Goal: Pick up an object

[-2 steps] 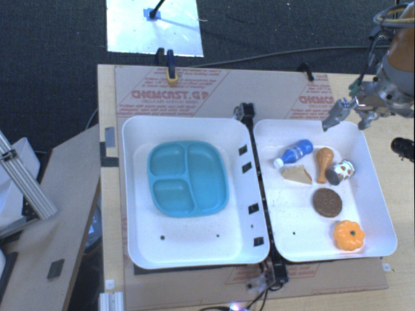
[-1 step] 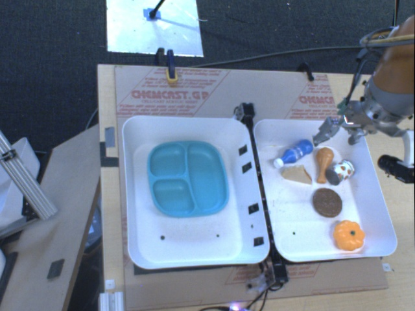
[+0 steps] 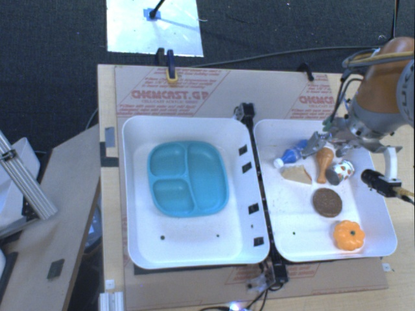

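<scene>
Objects cluster in the right bin [image 3: 382,235], so our tool [image 3: 322,141] hangs low over the blue bottle [image 3: 291,154]; its grip state we cannot tell.

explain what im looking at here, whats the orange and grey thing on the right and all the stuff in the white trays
That orange and grey thing is a robot arm reaching in from the right. The picture comes from one camera fixed above the bench, looking down at a slant. The arm's grasping tool hangs low over the right bin, among the objects; I cannot tell whether it holds anything. In that bin lie a small blue bottle, a tan wedge, a toy drumstick, a small rounded piece, a brown disc and a little orange pumpkin. The left bin holds a blue divided plate.
</scene>
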### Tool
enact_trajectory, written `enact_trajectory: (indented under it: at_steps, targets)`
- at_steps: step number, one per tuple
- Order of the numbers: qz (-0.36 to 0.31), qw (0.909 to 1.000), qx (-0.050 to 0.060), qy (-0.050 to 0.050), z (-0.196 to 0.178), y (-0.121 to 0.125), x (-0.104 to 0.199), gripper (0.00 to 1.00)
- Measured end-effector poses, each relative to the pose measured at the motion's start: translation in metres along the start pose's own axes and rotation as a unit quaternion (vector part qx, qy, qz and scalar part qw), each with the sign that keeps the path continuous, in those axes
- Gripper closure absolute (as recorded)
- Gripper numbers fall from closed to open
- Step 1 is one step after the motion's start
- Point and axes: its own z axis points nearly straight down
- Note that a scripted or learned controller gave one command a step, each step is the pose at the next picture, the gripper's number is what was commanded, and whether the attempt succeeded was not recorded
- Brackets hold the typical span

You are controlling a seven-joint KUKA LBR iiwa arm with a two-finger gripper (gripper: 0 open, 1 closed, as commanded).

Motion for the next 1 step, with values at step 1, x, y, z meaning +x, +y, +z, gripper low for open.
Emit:
enact_trajectory:
  at_steps: [1]
  targets:
    - [-0.002,1.0000,-0.002,0.000,0.0541,0.0059,0.0088,0.00]
